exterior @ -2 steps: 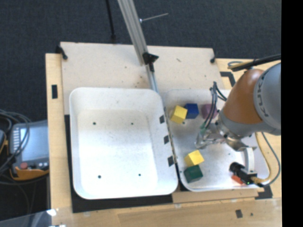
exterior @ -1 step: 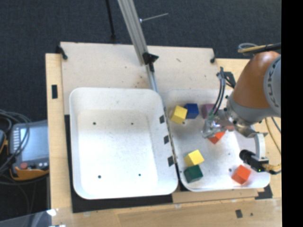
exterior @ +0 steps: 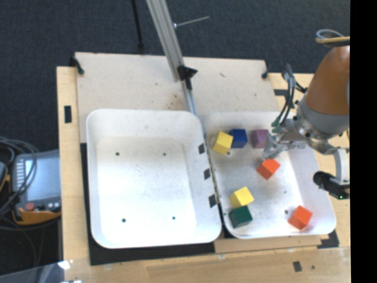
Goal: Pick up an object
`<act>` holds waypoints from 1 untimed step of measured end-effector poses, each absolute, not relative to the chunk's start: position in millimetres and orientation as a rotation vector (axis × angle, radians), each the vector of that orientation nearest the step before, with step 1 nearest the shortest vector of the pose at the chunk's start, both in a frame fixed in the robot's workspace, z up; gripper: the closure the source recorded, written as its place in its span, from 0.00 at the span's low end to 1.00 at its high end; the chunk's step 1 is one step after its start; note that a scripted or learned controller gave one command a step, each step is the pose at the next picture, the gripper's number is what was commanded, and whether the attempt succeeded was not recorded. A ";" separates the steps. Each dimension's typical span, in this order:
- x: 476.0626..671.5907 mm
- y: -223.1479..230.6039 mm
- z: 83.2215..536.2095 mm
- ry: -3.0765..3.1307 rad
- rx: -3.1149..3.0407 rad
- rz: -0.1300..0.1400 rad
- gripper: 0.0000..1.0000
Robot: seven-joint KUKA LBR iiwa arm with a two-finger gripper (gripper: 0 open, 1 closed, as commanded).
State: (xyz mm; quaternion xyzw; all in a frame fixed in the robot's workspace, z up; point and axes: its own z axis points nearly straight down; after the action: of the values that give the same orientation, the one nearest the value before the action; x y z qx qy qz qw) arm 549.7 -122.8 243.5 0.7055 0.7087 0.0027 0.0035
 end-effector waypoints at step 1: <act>551.4 -123.3 297.5 2.223 2.211 0.008 1.00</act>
State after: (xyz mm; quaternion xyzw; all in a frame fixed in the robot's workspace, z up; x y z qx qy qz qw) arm 551.4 -123.3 297.5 0.7053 0.7089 0.0024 0.0030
